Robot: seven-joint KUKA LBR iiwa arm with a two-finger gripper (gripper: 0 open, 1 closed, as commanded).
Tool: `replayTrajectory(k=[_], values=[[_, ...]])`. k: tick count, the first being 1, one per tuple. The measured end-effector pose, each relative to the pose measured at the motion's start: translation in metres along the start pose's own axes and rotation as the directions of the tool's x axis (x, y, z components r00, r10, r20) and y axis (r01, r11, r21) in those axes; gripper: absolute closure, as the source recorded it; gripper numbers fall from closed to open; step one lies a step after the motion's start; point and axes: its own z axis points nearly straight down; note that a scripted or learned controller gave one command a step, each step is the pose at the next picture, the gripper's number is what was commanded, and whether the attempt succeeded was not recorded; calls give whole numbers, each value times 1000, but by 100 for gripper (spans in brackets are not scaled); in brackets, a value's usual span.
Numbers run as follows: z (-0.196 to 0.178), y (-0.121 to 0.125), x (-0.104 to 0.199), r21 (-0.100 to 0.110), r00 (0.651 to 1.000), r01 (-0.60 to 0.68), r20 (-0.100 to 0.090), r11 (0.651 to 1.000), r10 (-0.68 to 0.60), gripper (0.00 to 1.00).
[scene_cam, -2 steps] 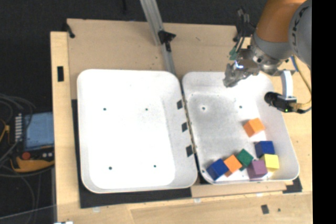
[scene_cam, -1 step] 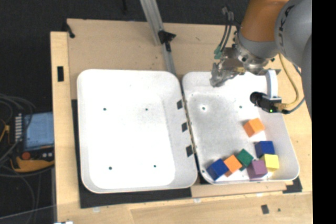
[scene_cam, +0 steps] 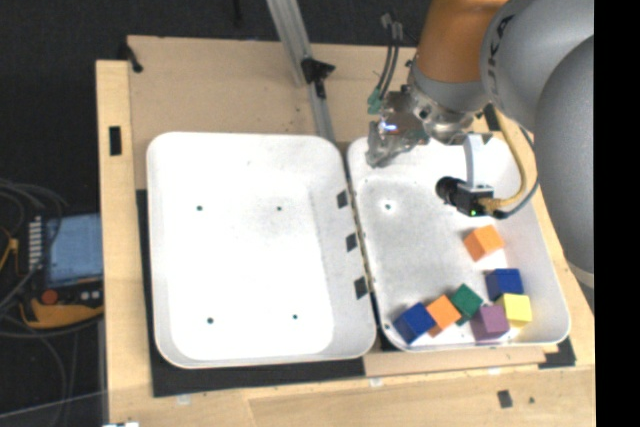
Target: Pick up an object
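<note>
Over the far left corner of the right-hand shallow white plastic bin (scene_cam: 520,215), the metal two-finger gripper (scene_cam: 383,147) hangs; whether it is open cannot be told. Small coloured cubes (scene_cam: 470,307) cluster along the near rim; mid-floor is open.

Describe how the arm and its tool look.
The arm is bulky and rounded, grey, with an orange band above the wrist. Thin cables loop over the top and down its side. The tool is small, metallic and silvery, beside a black fitting with a green light.

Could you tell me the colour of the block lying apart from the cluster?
Orange block, in the camera view.
</note>
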Motion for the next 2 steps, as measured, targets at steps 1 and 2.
replayTrajectory(k=[1, 2], values=[[-14, -2, 55, -6, 1000, 4, 0, 1000, -4, 100], [-23, 1, 108, -5, 1000, 4, 0, 1000, -4, 100]])
